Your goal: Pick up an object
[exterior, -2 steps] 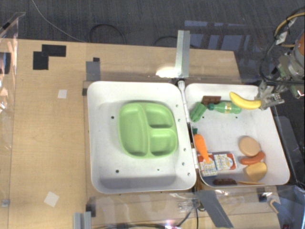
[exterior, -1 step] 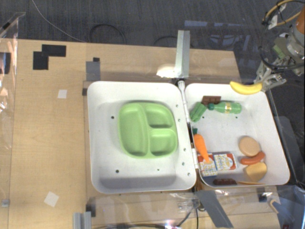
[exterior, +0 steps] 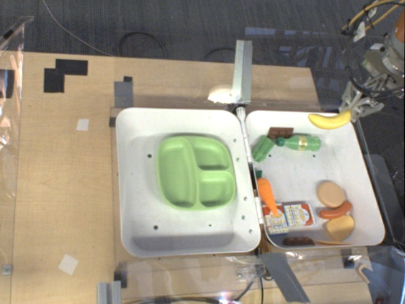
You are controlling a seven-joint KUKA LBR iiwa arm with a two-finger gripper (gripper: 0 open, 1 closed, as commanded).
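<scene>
Gripper sits at the far right corner of the right bin, clamped on one end of the banana, which hangs over the far rim. Right bin contents: green bottle, brown block, carrot, carton, bun. Left bin holds a green tray.

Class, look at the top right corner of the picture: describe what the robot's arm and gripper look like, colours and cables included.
The arm is grey metal, with yellow and black cables looping above it. Its gripper is pale grey.
</scene>
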